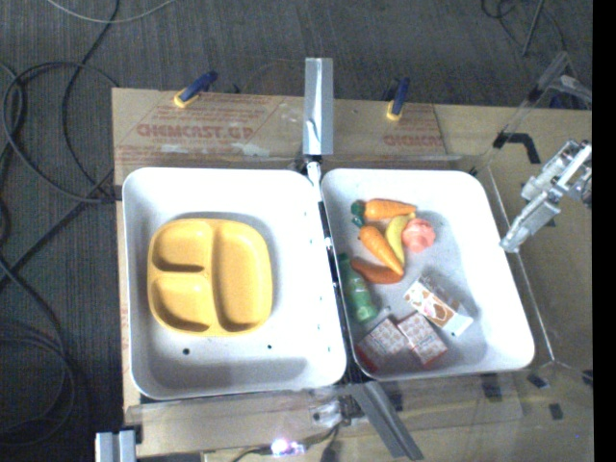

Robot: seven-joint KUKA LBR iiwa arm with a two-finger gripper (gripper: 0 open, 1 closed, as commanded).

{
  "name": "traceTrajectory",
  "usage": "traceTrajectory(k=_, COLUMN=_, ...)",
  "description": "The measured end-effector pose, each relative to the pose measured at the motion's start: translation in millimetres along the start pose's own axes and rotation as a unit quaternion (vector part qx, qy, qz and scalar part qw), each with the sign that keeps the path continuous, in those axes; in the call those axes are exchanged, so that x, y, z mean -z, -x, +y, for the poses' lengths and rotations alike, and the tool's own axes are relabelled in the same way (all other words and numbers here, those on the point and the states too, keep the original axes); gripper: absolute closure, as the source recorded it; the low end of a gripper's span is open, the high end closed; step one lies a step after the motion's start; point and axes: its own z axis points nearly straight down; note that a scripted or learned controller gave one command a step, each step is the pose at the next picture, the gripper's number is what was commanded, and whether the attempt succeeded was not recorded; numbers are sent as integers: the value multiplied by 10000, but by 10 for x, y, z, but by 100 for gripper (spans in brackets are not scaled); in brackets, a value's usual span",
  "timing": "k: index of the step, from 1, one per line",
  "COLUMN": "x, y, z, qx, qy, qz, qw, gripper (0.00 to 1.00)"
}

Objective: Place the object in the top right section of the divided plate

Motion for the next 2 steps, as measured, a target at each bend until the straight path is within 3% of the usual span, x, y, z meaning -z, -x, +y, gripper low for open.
traceTrajectory(k=1, x=101, y=13, z=4, qx=-4, qy=3, qz=-22, qw=10000, gripper=100)
traceTrajectory(k=2, x=-11, y=619, z=-35, qx=-1441, qy=-8, qz=7, qw=9896, gripper=100)
